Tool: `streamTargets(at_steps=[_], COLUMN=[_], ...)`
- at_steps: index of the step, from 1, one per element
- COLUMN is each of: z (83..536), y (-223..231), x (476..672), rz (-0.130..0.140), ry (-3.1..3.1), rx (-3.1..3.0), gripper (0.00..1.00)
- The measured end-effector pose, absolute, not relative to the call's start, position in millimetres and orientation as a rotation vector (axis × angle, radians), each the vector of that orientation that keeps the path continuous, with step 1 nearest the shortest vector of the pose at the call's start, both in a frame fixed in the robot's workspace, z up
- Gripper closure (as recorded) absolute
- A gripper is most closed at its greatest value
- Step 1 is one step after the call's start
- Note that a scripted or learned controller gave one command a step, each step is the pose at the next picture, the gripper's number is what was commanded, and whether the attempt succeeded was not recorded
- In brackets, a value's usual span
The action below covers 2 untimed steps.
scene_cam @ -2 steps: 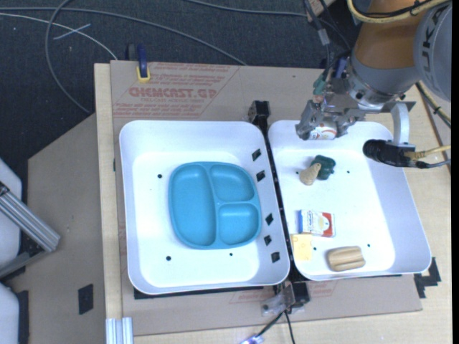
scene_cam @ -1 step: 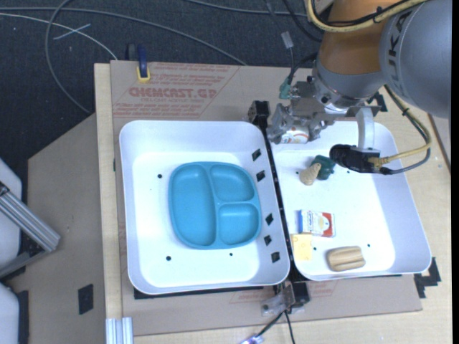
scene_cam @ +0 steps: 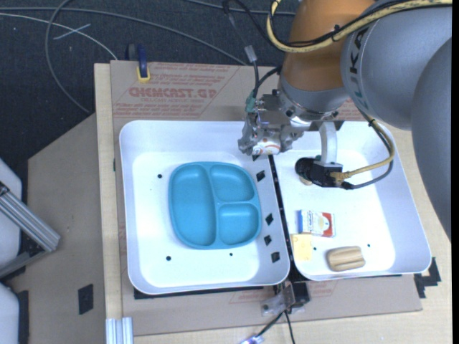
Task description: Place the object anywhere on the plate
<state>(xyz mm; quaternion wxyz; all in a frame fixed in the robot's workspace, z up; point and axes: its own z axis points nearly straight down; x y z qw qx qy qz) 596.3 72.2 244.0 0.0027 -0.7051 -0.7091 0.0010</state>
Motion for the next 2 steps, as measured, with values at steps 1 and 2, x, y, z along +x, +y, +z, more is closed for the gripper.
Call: streamTargets(at_steps=[1, 2], z=[232.3, 233.1], y=[124.2, 121.6], x=[593.6, 594.0], rz=[0.004, 0.003], ry=[-2.224, -2.220], rx=[-2.213, -2.218], gripper=[1.00, 0.00])
